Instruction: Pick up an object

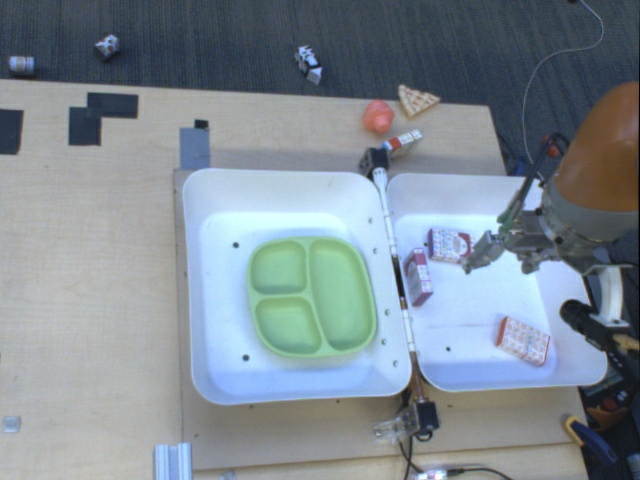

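While the hand (484,253) hovers, the carton (449,245) lies just beside.

two white bins (200,298), three small cartons (524,340), one green plate (311,297)

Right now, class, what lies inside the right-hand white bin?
The right-hand bin holds three small cartons: one near the fingers, a dark one by the left wall, one near the front. The arm covers the bin's far right corner.
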